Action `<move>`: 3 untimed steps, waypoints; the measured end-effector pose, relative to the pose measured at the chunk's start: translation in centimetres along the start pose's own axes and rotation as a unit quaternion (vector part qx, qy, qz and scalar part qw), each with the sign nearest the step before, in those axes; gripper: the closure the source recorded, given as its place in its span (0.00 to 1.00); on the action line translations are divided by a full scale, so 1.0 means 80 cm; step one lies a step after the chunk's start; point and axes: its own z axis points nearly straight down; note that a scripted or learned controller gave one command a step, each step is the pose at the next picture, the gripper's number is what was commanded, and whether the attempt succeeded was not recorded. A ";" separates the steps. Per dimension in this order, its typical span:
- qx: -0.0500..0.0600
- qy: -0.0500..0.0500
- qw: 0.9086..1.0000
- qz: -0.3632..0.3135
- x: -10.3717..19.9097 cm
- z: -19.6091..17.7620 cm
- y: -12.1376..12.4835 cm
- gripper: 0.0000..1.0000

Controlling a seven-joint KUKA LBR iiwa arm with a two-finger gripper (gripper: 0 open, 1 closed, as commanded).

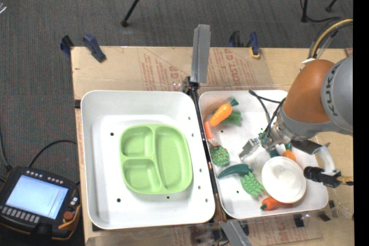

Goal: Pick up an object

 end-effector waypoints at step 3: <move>-0.002 -0.001 0.999 0.045 0.038 -0.016 0.121 1.00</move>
